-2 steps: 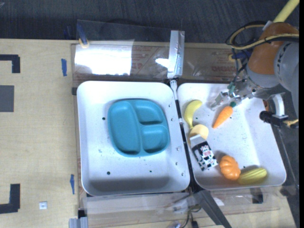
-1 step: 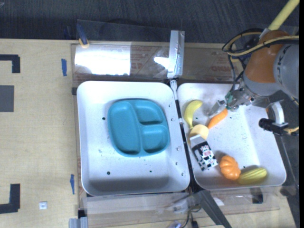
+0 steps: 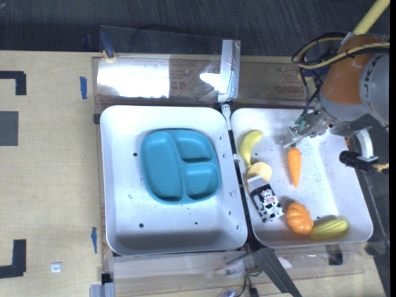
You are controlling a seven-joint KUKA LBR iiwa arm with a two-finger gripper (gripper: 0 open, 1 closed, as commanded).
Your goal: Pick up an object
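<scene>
Robot lab, taped bench (image 3: 43,166), white bins (image 3: 117,166)

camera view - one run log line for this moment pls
arm: over right bin | gripper: above carrot top | holding: nothing seen | left bin: blue tray

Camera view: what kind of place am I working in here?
Probably a robot test bench, not a kitchen: two white bins side by side, toy food such as a carrot and a banana, and tape marks on the wooden bench top.
</scene>
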